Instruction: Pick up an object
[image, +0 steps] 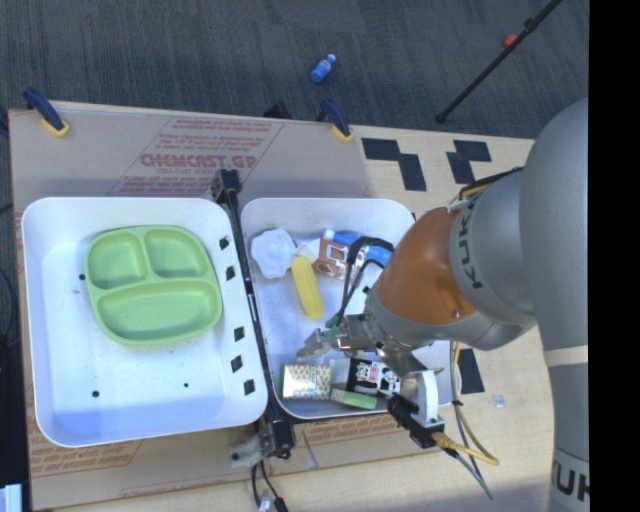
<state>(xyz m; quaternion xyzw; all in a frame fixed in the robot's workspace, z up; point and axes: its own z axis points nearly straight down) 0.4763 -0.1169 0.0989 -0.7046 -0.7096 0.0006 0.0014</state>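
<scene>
My gripper (322, 342) hangs low over the near half of the right bin (398, 213), under the orange wrist band. It sits just past the near end of a yellow corn-shaped piece (306, 286) and just above a shiny silver box (307, 381). A black-and-white packet (366, 377) and a green stick (354, 400) lie by the bin's near wall, partly under the wrist. Further back lie a white crumpled item (270, 250), a copper-coloured piece (331, 263) and a blue item (346, 243). Nothing shows as held.
The left bin (40, 330) holds a green divided plate (153, 284). A black divider with clips (243, 300) runs between the bins. Blue clamps (46, 112) grip the cardboard's far edge. The bulky arm (500, 270) covers the right bin's right side.
</scene>
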